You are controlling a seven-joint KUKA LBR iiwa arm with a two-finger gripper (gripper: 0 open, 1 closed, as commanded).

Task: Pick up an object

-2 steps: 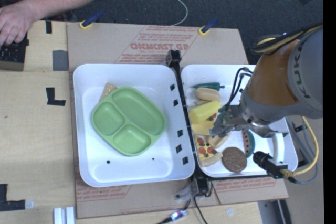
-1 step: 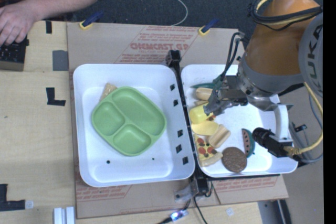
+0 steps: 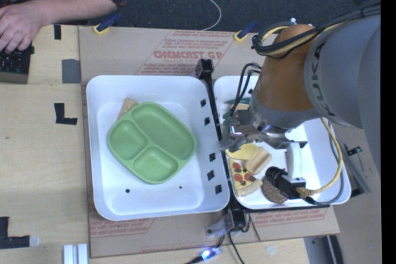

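In the right bin (image 3: 328,198), arm low over toy food.
Near edge: a brown cookie (image 3: 273,193), a pizza slice (image 3: 242,177) and a tan piece (image 3: 258,161) lie close together, a yellow piece (image 3: 245,151) just behind them under the gripper (image 3: 237,133); whether its fingers are spread or closed cannot be told. The wrist and cables cover most of this bin. The left bin (image 3: 102,133) holds a green tray (image 3: 152,142) over something tan, with bare floor along its near wall. Far back, a person's hand (image 3: 17,26) rests at a keyboard.
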